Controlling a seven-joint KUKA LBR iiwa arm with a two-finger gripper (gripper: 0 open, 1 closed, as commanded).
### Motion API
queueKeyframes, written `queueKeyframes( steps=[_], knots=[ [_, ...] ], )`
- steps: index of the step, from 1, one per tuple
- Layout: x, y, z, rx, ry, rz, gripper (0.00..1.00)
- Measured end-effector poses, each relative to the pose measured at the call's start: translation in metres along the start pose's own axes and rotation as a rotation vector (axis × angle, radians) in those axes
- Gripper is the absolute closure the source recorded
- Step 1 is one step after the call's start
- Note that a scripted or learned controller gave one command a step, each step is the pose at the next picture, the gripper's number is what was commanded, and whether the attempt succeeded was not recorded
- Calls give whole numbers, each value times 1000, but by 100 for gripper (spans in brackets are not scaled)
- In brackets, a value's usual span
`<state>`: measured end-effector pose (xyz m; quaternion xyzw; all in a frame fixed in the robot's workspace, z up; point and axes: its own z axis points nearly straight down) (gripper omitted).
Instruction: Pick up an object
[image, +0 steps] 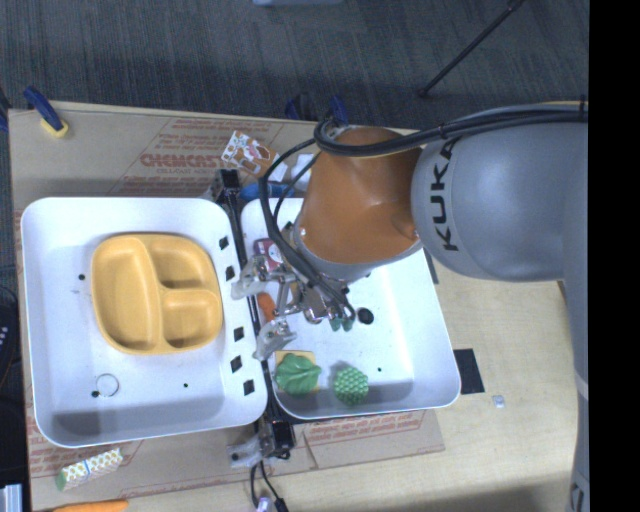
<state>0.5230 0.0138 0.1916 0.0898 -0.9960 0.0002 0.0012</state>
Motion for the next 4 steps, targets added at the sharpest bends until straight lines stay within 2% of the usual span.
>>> queueKeyframes(
  steps=[1, 2, 3, 4],
  knots=[
    [37, -1, 0, 0, 1, -310, 0],
    [15, -9, 0, 1, -2, -845, 0],
    [2, -13, 0, 1, -3, -1130, 0],
    [-10, -42, 0, 0, -1, -1778, 0]
  ],
)
